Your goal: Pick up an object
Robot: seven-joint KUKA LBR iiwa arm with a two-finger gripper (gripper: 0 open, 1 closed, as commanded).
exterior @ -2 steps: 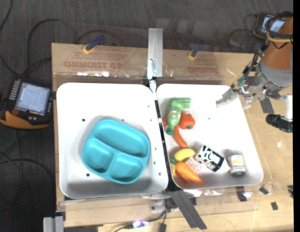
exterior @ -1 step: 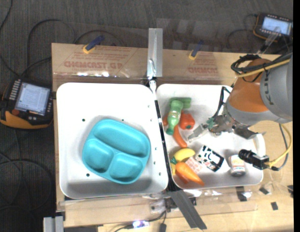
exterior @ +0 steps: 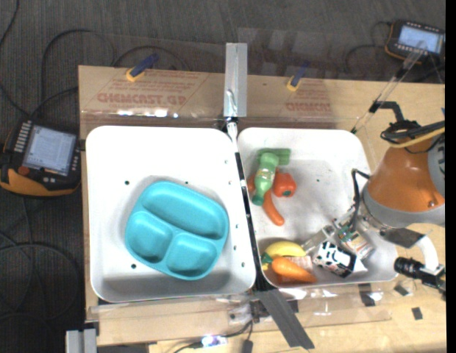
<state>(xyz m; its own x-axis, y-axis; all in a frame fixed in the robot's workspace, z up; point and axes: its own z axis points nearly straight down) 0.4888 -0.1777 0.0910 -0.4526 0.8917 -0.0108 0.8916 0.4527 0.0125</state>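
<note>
The right bin (exterior: 316, 149) holds several toy foods. A green vegetable (exterior: 267, 169) lies at the back left beside a red pepper (exterior: 285, 185), with a small orange carrot (exterior: 272, 211) just in front of them. At the front lie a yellow banana (exterior: 284, 250), a larger carrot (exterior: 291, 270) and a black-and-white patterned block (exterior: 333, 258). My gripper (exterior: 341, 237) is low in the bin's front right corner, directly above and against the patterned block. The orange-banded wrist (exterior: 403, 182) rises behind it.
The left bin (exterior: 110, 153) holds a teal divided plate (exterior: 176, 229). A metal post (exterior: 235, 79) stands behind the wall between the bins. Handheld pendants lie at the far left (exterior: 40, 157) and top right (exterior: 415, 41), with cables around them.
</note>
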